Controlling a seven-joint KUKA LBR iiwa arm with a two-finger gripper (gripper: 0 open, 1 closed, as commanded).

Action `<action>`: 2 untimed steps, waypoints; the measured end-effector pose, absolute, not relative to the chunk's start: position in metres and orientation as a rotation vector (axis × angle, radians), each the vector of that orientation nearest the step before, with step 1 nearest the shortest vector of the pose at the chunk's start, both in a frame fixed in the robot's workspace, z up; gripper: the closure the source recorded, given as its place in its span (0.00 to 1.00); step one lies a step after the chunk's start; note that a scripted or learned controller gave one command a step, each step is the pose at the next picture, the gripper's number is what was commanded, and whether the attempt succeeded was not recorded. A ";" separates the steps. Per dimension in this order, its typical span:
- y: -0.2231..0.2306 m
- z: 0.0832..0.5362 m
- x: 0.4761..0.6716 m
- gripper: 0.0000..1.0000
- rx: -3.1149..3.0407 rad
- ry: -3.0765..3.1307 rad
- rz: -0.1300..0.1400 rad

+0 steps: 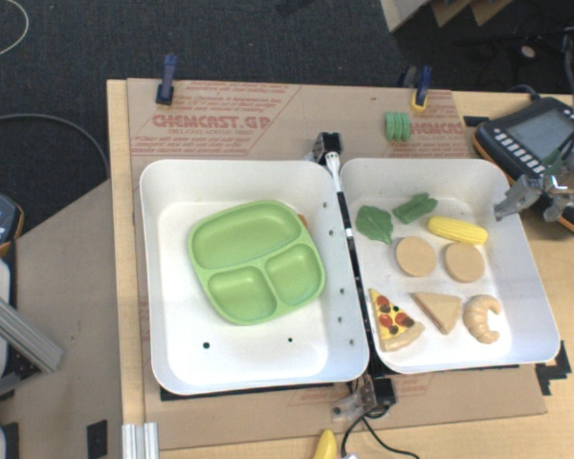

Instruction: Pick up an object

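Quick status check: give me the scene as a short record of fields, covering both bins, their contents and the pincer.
left bin: shallow white bin holding a green three-compartment plastic tray
right bin: shallow white bin with toy foods
greens: two green leafy pieces
yellow: corn cob
rounds: two tan discs
front row: pizza slice, tan wedge, croissant
pincer: at the right bin's far right edge, holding nothing visible
outside bins: small green ridged object on the board

Right bin crowded with toy food; its upper right floor bare; green tray fills left bin.
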State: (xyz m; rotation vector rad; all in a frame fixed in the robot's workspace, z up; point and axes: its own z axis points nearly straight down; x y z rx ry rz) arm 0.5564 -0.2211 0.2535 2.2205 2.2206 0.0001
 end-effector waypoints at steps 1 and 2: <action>-0.154 0.139 0.488 0.00 2.232 2.235 -0.007; -0.116 0.099 0.553 0.00 2.213 2.225 0.004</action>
